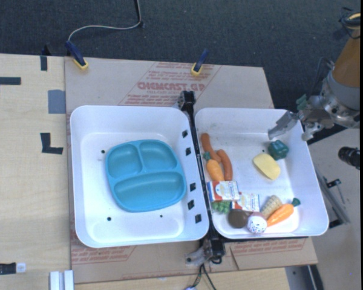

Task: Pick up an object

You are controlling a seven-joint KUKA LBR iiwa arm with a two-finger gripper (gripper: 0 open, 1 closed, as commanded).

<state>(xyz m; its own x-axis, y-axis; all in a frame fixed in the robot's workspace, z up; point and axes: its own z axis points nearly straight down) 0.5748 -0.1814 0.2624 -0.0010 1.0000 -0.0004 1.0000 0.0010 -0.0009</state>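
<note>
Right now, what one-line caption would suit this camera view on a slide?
Grey arm's gripper hovers above a small green block in the right white bin; a blue divided plate fills the left bin.

Bright, even overhead light; soft shadows inside the white bins; slightly soft focus.

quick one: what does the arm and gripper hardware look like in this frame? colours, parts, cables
A grey arm enters from the right with a broad orange band above the wrist. The wrist section is silver-grey metal with dark joints. The two-finger gripper is pale grey and slim. A dark cable or bracket trails below the wrist. No markings are legible.
</note>
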